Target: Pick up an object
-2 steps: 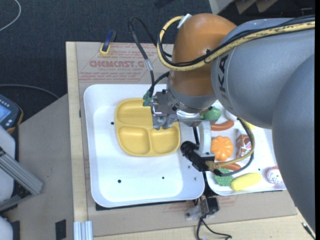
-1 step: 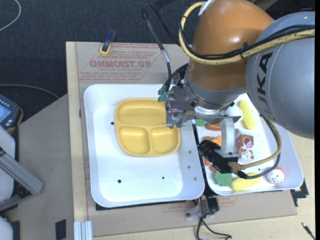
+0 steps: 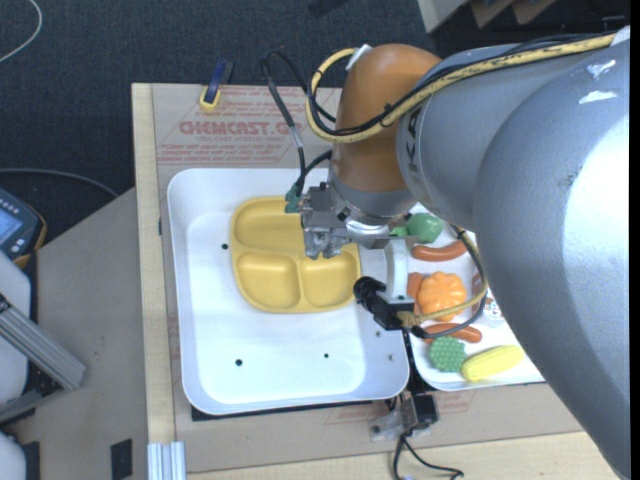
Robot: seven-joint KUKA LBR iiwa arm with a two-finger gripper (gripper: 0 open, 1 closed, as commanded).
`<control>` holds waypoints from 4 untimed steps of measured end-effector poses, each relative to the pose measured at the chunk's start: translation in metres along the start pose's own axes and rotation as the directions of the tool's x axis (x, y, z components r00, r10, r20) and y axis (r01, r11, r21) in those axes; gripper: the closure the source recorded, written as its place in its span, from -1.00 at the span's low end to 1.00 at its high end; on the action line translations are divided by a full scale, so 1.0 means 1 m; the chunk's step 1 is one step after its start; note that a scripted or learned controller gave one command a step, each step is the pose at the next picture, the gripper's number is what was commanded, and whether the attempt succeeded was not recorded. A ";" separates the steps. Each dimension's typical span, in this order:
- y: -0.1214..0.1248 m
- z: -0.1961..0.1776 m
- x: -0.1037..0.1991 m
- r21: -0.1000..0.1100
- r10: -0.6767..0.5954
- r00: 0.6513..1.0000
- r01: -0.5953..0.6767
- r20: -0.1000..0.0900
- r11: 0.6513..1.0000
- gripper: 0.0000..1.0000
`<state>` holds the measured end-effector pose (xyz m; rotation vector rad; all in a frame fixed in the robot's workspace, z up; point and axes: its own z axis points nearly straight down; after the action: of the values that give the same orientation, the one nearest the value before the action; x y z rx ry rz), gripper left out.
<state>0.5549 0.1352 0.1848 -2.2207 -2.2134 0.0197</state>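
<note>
Saw gripper [image 3: 322, 236] low over yellow divided tray [image 3: 285, 258] at its right rim, in left bin [image 3: 200, 298] toward bin's far side. Couldn't tell gripper state. Toy foods [image 3: 442, 293] lay in right bin.

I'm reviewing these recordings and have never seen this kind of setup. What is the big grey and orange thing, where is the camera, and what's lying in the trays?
The grey and orange shape is a robot arm reaching in from the right; one fixed camera looks down on it at a slant. Its gripper sits low over a yellow divided plate in the left white bin. I cannot tell whether it holds anything. The right bin, partly hidden by the arm, contains toy foods: an orange pumpkin, a sausage, a yellow corn cob and a green broccoli piece. Both bins rest on a brown board.
</note>
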 end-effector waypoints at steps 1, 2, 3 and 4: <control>-0.063 -0.044 -0.059 -0.008 0.003 1.000 -0.003 -0.004 1.000 1.00; -0.045 -0.166 0.052 -0.029 -0.017 1.000 0.017 -0.013 0.999 1.00; -0.079 -0.137 -0.007 -0.006 0.001 1.000 -0.001 -0.004 1.000 1.00; -0.078 -0.004 -0.073 0.002 0.006 1.000 -0.006 0.001 1.000 1.00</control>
<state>0.4765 0.0627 0.1905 -2.2266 -2.2059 0.0227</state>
